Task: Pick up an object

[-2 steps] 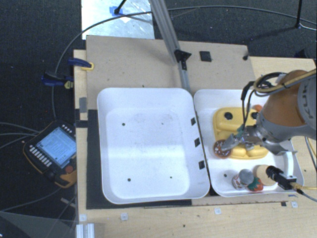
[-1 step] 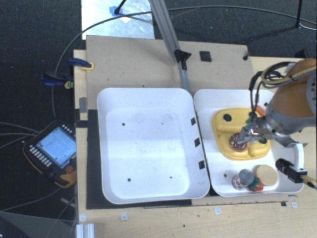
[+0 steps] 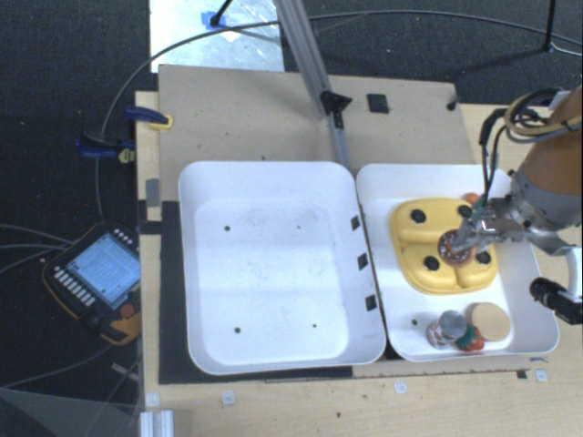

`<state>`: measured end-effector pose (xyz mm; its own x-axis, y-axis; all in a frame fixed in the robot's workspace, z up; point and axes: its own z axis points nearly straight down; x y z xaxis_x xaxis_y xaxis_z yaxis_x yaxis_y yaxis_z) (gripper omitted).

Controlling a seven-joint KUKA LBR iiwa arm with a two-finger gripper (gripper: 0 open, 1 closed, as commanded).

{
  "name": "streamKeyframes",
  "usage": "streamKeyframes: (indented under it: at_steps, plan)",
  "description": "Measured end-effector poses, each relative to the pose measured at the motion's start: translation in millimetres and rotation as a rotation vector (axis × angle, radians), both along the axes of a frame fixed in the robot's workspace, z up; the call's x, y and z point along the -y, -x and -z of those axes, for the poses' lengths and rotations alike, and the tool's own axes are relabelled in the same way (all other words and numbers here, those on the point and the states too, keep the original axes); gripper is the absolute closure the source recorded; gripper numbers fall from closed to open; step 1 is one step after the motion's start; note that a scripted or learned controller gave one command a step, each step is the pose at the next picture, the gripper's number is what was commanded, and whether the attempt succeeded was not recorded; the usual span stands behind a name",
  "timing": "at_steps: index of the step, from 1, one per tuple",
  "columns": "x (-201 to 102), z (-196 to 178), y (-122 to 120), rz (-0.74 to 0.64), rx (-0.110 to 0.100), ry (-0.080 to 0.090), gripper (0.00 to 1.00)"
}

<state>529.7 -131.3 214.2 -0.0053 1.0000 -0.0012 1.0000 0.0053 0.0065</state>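
A large yellow toy point(image 3: 435, 244) with dark spots lies in the right bin point(image 3: 392, 308). My gripper point(image 3: 458, 241) hangs low over the toy's right half, beside a small brown ringed object point(image 3: 451, 248). Near the bin's front edge lie a round tan disc point(image 3: 490, 321), a small grey object point(image 3: 449, 324) and a red-and-green piece point(image 3: 470, 340). An orange bit point(image 3: 470, 198) peeks out behind the yellow toy.
The left bin point(image 3: 264, 262) stands beside the right one, joined by black clips point(image 3: 363, 260). A grey pole point(image 3: 310, 53) slants over the back of the bench. A teach pendant point(image 3: 96, 276) lies off the bench at the left.
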Motion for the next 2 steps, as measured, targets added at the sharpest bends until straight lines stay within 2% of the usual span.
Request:
streamKeyframes:
  at_steps: [1,2]
  plan:
    - [0.2,-49.2,-1.7,-0.001,0.001,0.0,1.0]
    - [-57.4,-34.8,2.2,-0.004,-0.005,-0.002,1.0]
